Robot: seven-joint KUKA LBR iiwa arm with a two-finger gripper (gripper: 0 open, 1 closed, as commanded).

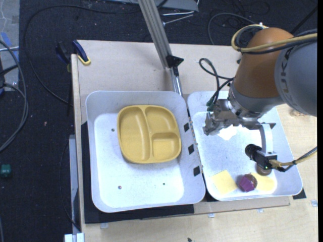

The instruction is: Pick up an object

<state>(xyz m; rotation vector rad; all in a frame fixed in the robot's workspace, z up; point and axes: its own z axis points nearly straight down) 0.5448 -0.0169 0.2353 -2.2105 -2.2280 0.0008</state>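
Observation:
In the right bin [229, 153], near its front edge, lie a pale yellow flat piece [224, 181], a small purple lump [247, 182] and a second yellowish piece [266, 184] just right of the lump. My gripper [216, 124] hangs over the back left part of this bin, well behind those three objects. The wrist and the grey arm with its orange band [262, 59] cover the bin's back half. A whitish patch [230, 133] shows just under the gripper; what it is stays unclear.
The left bin [101, 135] holds a yellow divided plate [149, 133]. A metal pole [156, 26] slants up from between the bins. A black fitting with a cable [258, 158] hangs off the arm over the right bin.

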